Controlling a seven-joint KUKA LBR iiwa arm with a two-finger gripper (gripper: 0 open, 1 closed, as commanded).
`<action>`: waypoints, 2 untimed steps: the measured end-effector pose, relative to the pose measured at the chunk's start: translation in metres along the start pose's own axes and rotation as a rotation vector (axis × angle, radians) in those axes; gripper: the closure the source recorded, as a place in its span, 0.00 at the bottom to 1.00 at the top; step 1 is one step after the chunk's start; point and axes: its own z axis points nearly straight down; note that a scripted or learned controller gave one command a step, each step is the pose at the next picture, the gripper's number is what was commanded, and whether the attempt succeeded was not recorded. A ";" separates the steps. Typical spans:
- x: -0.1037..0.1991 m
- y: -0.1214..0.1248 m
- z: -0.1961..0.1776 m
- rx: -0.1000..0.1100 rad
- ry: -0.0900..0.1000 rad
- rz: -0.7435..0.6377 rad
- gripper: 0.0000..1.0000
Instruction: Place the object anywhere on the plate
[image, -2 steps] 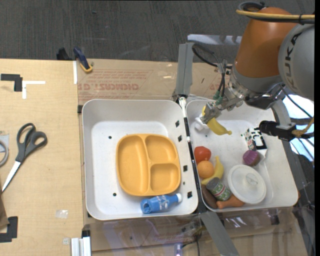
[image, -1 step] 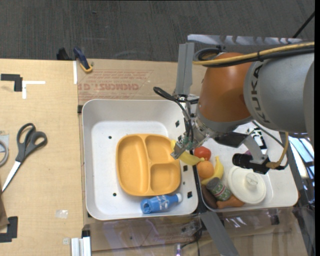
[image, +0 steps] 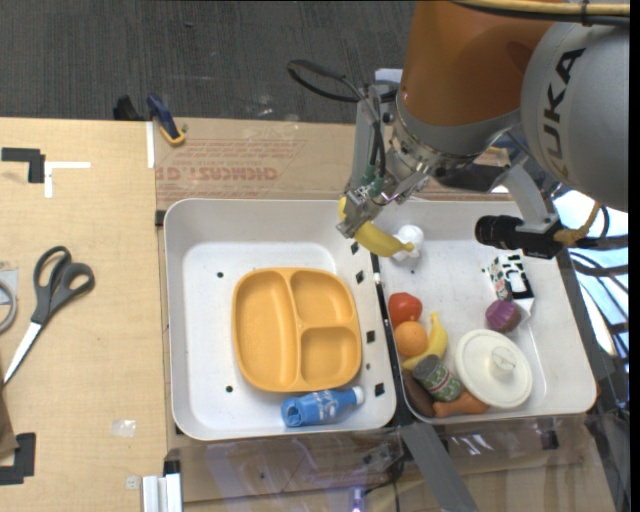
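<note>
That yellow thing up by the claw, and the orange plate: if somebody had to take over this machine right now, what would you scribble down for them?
Gripper: above the divide between the two bins, fingers shut on a yellow banana-shaped toy.
Plate: orange, three compartments, in the left bin, nothing on it. A blue bottle lies just beside its near edge.
Done: toy lifted from the bin.
Left: carry it over the plate, lower, release.
Right bin holds other toy food and a white lid.

The arm (image: 520, 70) runs off the top and right edges; the carrot (image: 458, 405) lies partly hidden under the lid (image: 495, 367).
</note>
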 end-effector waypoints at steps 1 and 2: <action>0.047 -0.026 0.130 0.002 0.002 -0.130 1.00; 0.095 -0.045 0.059 -0.001 0.000 -0.293 1.00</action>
